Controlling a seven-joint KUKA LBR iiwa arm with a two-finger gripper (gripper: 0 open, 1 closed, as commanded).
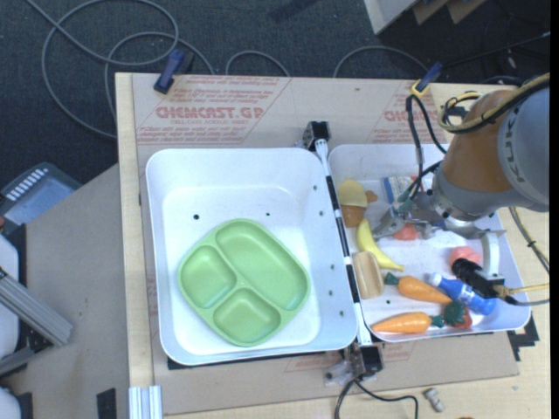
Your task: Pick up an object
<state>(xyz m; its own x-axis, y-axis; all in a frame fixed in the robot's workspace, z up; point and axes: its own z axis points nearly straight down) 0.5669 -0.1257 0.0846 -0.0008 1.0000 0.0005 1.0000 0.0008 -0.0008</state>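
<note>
Two white bins sit side by side on a brown board (pixel 218 112) that I can read as printed "CHEMCAST GP" in red. The left bin (pixel 175 182) carries a light green plate (pixel 244 279) with three compartments. I see the arm (pixel 502 151) reaching over the right bin (pixel 349 160), its gripper (pixel 410 216) low among the toys near the bin's middle; I cannot tell how it is set. Under it I make out something orange-red, partly hidden. Near the left wall lie a yellow banana (pixel 374 247) and a tan block (pixel 367 278). Two orange carrots (pixel 421 290) with green tops lie toward the front, beside a blue piece (pixel 463 291).
</note>
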